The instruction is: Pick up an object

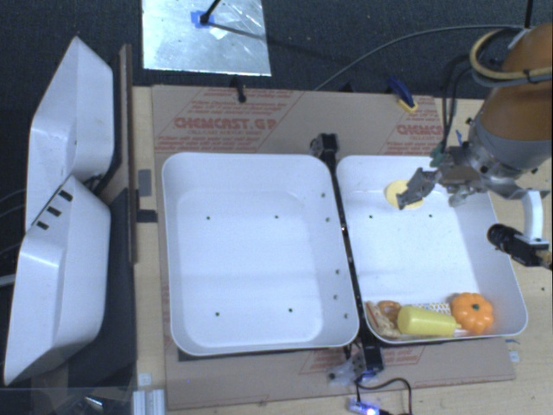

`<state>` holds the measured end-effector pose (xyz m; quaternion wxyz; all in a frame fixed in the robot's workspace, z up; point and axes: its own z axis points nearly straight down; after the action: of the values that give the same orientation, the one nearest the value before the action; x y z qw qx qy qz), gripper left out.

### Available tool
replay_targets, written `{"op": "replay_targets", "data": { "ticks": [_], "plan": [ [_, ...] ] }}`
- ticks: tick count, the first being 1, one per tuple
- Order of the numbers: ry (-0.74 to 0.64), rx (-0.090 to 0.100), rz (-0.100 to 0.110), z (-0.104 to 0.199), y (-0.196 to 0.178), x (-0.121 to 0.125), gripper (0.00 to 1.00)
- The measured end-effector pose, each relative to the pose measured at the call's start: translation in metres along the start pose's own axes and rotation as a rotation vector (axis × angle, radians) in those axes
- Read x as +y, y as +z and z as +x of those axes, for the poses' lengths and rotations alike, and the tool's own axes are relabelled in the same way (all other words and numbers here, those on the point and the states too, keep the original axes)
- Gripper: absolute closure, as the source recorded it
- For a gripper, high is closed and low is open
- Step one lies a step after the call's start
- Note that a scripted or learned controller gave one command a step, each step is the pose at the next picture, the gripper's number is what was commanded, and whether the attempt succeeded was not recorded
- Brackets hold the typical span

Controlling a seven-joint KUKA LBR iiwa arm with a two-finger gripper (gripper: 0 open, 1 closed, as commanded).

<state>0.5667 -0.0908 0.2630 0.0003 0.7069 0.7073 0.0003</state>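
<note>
My gripper point(438, 188) hangs over the far part of the right bin point(484, 240), its two dark fingers spread apart and open. A pale yellow round object point(397, 194) lies on the bin floor just left of the left fingertip point(420, 184), which covers part of its edge; it is not between the fingers. Along the right bin's near wall lie an orange pumpkin-shaped toy point(473, 311), a yellow cylinder point(425, 322), a small orange-brown item point(385, 312) and a white textured piece point(437, 306).
The left bin point(186, 258) sits beside the right one, with a black divider clamp point(325, 144) between them. A black fixture point(517, 245) juts over the right bin's right rim. Cardboard underlies both bins; white housings stand far left.
</note>
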Motion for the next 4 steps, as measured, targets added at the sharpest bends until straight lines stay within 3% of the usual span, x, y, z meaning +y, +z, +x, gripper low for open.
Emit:
{"op": "replay_targets", "data": {
  "ticks": [1, 2, 3, 4],
  "plan": [
    [0.074, 0.0, 0.003, 0.009, 0.041, -0.025, 0.0],
    [0.0, 0.0, -0.012, 0.013, -0.104, -0.068, 0.0],
    [-0.001, 0.001, -0.008, 0.033, -0.192, -0.08, 0.0],
    [0.002, -0.001, -0.001, -0.001, -0.209, -0.062, 0.0]
  ]
}}
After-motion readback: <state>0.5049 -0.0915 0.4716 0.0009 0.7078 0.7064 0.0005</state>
